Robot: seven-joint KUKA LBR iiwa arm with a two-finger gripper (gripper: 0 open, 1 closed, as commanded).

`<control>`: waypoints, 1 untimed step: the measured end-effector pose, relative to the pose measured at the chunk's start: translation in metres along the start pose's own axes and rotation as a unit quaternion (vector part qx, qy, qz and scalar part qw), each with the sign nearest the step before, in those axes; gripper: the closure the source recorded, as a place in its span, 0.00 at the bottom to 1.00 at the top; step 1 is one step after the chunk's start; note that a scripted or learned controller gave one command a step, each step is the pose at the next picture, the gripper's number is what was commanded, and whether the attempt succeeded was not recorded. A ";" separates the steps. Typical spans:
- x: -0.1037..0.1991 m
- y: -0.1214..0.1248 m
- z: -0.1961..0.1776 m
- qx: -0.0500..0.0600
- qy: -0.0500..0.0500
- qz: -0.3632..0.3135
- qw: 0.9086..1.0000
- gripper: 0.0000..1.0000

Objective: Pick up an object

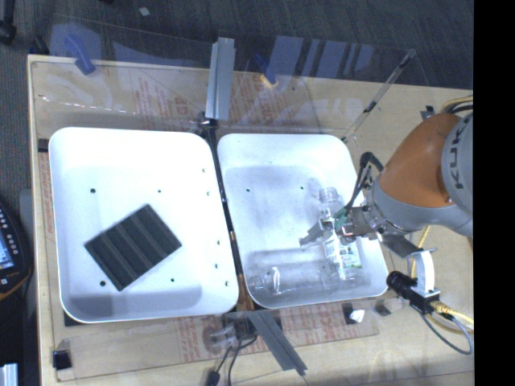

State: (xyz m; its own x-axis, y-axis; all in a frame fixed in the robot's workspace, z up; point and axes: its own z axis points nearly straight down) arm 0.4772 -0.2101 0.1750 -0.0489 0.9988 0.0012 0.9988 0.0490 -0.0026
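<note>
A dark ribbed slab [133,246] lies aslant in the left bin [72,155]. In the right bin [265,155], clear bottles are hard to make out: one [294,278] lies along the near wall, another [336,232] sits under the tool [342,230]. Whether the tool is clenched cannot be told. The arm [418,179] is cut off at right. The wooden surface [121,83] stands on dark carpet [241,6].

The bench [121,340] is light wood-coloured and carries 2 shallow white bins side by side. The left bin [68,147] sits toward 9 o'clock, the right bin [265,147] just beside it. A small white block [356,316] lies on the bench at 5 o'clock.
</note>
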 end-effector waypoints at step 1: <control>-0.002 0.049 -0.082 -0.001 -0.001 0.029 1.000 0.00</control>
State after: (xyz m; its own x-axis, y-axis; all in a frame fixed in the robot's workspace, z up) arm 0.5265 -0.2099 0.2568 0.0099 1.0000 -0.0003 1.0000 -0.0099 0.0002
